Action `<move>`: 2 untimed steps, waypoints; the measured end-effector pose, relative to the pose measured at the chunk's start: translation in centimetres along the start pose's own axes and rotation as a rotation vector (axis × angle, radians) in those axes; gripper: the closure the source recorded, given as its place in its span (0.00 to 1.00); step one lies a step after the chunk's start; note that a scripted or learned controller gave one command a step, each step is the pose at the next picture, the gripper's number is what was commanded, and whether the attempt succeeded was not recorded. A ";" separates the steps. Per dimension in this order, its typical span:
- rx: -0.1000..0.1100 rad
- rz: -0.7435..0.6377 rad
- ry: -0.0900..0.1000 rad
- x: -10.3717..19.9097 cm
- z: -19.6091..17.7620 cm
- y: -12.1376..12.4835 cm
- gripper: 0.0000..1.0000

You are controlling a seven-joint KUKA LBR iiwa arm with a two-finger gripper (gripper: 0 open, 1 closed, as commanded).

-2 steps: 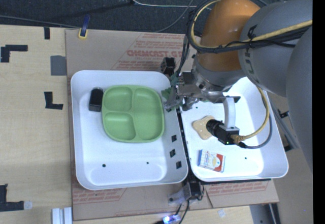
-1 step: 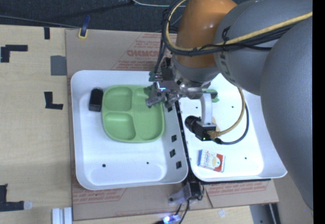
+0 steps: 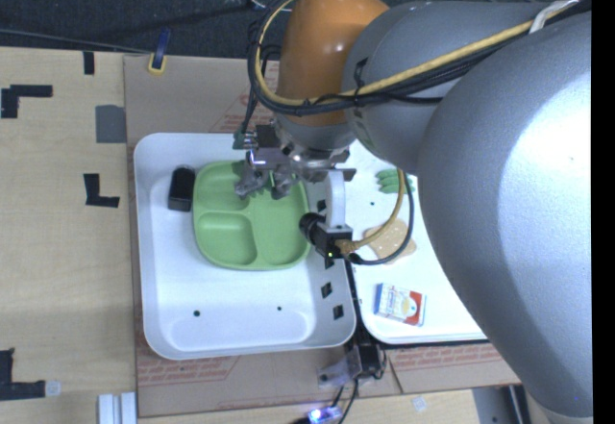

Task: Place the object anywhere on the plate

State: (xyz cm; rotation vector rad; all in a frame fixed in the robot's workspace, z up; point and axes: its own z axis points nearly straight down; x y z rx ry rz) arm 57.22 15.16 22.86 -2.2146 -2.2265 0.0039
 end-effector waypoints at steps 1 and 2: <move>0.000 0.001 0.000 3.1 1.6 1.1 1.00; 0.000 0.003 -0.001 3.0 1.4 1.1 0.00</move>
